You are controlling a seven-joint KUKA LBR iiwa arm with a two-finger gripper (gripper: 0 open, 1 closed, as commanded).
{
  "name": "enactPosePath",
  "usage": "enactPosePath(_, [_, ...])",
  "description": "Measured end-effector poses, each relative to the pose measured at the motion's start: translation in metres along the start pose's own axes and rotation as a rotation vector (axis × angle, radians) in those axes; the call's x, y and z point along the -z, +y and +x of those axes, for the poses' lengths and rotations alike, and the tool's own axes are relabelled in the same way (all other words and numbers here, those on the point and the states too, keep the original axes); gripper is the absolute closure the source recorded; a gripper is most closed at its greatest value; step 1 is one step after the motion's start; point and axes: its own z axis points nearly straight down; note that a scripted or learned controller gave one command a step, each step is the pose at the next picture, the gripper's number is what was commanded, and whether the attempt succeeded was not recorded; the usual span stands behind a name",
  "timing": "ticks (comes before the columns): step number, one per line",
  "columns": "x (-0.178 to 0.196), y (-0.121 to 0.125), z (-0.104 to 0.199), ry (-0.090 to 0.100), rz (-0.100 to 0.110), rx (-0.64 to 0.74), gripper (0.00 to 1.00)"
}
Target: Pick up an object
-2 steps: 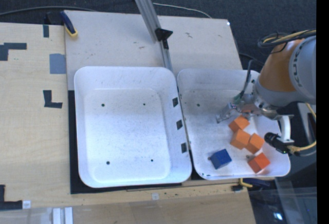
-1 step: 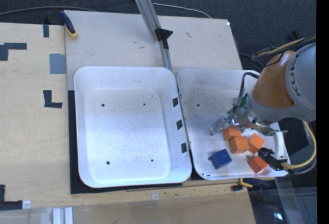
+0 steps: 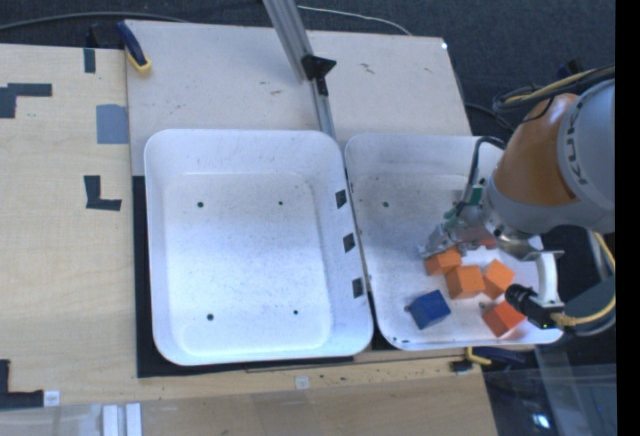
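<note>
In the right bin lie several orange blocks: one just below my gripper, one beside it, another to its right, and one near the bin's front right corner. A blue block lies near the front rim. My gripper reaches down from the right, its tip low over the nearest orange block and close to touching it. The arm's wrist with its orange band hangs over the bin's right side and hides part of it.
The left bin stands beside the right one, sharing a raised middle rim. A slanted metal pole rises behind the bins. A blue and yellow tool lies at the bench's back left.
</note>
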Motion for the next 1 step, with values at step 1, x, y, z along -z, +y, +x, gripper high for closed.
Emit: enactPosePath(1, [0.0899,0.0012,0.0877,0.003,-0.007,0.008,1.00])
